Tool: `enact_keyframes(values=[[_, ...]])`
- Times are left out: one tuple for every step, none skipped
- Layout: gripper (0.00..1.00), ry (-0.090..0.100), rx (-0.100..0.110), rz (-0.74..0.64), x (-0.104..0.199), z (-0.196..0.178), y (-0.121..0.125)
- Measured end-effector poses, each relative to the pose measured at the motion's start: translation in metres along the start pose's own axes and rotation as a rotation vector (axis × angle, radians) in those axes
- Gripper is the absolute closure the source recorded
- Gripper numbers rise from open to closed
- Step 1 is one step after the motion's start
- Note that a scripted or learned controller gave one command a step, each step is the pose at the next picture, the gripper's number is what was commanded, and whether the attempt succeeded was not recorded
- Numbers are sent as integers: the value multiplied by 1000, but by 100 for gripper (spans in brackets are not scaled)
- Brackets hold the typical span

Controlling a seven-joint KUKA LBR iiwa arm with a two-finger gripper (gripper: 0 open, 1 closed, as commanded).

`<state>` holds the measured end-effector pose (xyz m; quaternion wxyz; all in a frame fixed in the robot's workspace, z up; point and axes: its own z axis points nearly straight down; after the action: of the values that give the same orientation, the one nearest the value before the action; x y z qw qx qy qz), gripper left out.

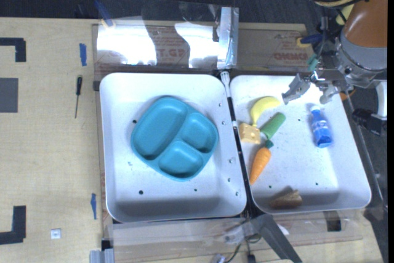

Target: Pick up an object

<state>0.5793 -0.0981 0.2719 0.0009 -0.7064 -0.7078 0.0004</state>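
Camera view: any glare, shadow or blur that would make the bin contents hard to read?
Camera view: strong glare on the clear sheet behind the left bin; soft shadow along the bins' near walls; the blue tray, banana and carrot read clearly; the gripper looks slightly blurred.

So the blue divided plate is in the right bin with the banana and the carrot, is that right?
Not quite. The camera view shows the blue divided plate in the left bin, alone. The banana and the carrot do lie in the right bin.
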Motion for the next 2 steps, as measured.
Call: enact_keyframes(values=[[0,-3,-10,-127,1,174,7],[0,-1,-5,29,-6,185,60]])
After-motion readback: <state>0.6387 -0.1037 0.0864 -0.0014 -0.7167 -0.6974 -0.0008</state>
